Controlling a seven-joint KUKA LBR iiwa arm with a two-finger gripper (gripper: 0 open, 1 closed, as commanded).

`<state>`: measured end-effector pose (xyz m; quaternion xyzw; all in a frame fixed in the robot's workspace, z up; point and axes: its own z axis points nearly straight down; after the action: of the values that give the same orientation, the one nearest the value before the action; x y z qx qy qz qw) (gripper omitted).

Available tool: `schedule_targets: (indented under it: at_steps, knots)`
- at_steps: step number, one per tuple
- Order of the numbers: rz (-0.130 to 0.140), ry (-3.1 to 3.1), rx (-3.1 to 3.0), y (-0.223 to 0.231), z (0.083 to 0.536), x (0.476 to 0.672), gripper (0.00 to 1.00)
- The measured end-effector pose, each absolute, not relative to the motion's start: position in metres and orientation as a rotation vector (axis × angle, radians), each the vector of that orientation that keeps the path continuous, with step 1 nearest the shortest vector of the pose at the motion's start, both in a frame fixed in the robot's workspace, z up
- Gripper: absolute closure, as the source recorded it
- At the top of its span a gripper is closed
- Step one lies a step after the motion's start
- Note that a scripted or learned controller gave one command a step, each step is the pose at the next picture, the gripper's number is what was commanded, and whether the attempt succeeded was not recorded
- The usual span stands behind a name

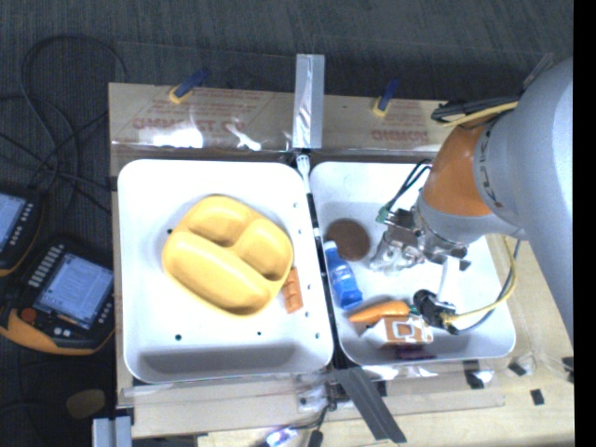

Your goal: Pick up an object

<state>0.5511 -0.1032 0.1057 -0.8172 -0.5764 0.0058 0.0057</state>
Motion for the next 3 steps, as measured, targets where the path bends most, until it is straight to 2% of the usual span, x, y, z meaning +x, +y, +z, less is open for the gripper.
schedule_targets:
  at_steps: [1,2,3]
  knots:
    - [0.018,-1.804,-2.558,-0.1031,0.1057,0.5511,0.00]
    - [0.027,-1.805,-2.549,-0.1027,0.1095,0.5489,1.00]
    - [0.028,-1.806,-2.549,-0.1026,0.1094,0.5489,0.00]
